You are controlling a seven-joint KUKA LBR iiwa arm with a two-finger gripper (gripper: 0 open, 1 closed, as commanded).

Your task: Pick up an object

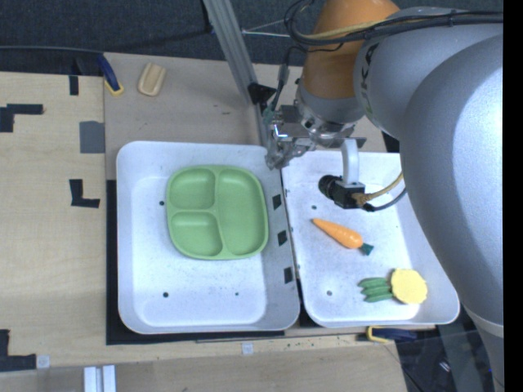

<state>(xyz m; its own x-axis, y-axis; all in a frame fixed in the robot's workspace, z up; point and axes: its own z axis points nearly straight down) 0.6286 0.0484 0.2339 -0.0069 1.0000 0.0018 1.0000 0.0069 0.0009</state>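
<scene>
While the gripper (282, 155) hangs over the bins' divide, its grip cannot be told. A carrot (337, 233) lies in the right bin (433, 300).

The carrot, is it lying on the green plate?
No. The carrot lies on the floor of the right bin, while the green plate sits in the left bin.

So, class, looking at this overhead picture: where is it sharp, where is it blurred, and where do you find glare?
Camera view: the green plate, carrot and left bin are sharp under even light; the arm, close to the lens, is soft and blurred, with a pale sheen on its grey shell; shadows are faint.
</scene>
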